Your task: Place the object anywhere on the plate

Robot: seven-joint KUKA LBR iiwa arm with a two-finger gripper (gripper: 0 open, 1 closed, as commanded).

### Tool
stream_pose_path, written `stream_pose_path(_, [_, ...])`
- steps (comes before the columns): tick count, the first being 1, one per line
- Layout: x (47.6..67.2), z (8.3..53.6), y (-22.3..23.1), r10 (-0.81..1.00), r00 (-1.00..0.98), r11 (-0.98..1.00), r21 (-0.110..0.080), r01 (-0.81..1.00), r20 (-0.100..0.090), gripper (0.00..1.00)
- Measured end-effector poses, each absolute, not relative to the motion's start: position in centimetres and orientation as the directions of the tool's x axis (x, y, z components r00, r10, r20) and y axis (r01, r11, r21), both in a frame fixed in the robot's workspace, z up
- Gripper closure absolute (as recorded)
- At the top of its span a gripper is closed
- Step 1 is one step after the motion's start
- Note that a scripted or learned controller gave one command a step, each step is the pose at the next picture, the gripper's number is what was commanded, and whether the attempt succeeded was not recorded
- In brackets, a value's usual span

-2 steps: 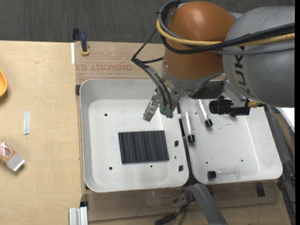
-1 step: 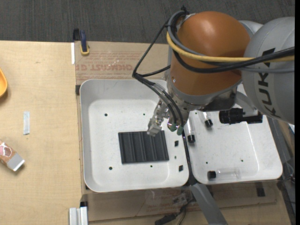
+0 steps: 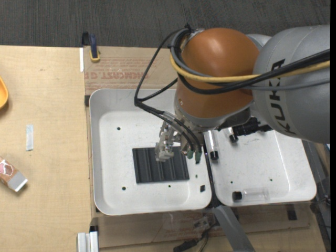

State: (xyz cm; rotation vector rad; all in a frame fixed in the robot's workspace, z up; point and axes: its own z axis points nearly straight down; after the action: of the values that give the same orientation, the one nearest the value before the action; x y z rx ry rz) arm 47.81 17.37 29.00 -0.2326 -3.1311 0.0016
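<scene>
Hanging low over the left bin [image 3: 102, 140], the gripper [image 3: 167, 150] sits at the upper edge of a dark ribbed plate [image 3: 160, 167] that lies flat on the bin floor. Whether it is open or closed, I cannot tell (cables and the wrist crowd it), and nothing can be made out in its grasp. Black cables [image 3: 152, 83] loop from the wrist up around the orange band [image 3: 215, 72], and the grey arm [image 3: 296, 83] runs off to the right.

The plate lies a little right of the bin's middle, its ribs running from the near side to the far side. Just right of the gripper, a small clear tube with a black cap [image 3: 211, 145] lies beside the divide between the bins. In the right bin [image 3: 294, 188], another clear tube [image 3: 252, 195] with a dark end lies near the front wall.

Left of the bins, on the worktop [image 3: 47, 88], a small grey strip [image 3: 29, 137] lies well apart from a wrapped bar [image 3: 11, 175] near the left edge. An orange object [image 3: 2, 93] is cut off by the left edge. A blue-and-yellow clamp [image 3: 92, 47] sits at the far edge of the worktop.
</scene>
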Motion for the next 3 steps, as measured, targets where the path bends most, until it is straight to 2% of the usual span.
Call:
stream_pose_path(1, [47.8, 26.6, 20.4, -0.389, -0.921, 0.921, 0.001, -0.389, 0.001, 1.0])
stream_pose_path(2, [47.8, 26.6, 20.4, -0.389, -0.921, 0.921, 0.001, -0.389, 0.0, 0.0])
stream_pose_path(3, [57.1, 27.4, 22.8, 0.161, -0.987, 0.987, 0.0, 0.161, -0.003, 0.0])
